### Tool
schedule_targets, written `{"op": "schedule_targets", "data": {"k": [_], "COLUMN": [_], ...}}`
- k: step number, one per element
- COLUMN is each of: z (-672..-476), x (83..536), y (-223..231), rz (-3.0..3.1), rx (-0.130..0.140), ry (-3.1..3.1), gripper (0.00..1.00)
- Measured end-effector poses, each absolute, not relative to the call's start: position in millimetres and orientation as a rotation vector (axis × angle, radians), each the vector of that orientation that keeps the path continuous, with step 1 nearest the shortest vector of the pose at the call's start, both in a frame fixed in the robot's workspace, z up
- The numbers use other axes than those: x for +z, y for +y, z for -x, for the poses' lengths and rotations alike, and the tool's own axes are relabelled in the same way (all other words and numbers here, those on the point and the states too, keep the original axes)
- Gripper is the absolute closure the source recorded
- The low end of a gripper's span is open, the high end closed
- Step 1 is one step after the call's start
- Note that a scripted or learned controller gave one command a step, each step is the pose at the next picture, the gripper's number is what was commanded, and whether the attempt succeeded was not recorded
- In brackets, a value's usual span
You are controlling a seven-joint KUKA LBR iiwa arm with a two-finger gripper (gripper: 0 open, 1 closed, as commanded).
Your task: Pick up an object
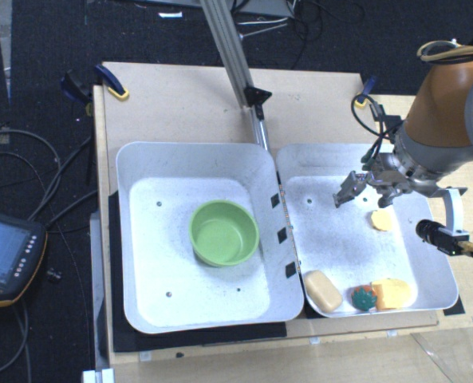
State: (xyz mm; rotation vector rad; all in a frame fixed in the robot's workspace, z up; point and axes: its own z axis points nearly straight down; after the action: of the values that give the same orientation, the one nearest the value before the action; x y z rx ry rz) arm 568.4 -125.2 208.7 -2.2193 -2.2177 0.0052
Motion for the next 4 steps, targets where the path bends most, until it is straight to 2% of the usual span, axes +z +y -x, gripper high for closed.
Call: {"op": "schedule_targets", "data": {"k": [1, 2, 3, 4], "z": [-566.2, -555.4, -556.7, -556.5], "x": [165, 115, 127, 189], "y": [-120, -118, -118, -122], "rz": [2.219, 2.219, 2.222, 2.224], "rx": [0.003, 0.004, 0.000, -0.004], "ry": [-2.220, -2.219, -2.221, -2.224], "gripper": [0.00, 0.00, 1.00, 1.00]}}
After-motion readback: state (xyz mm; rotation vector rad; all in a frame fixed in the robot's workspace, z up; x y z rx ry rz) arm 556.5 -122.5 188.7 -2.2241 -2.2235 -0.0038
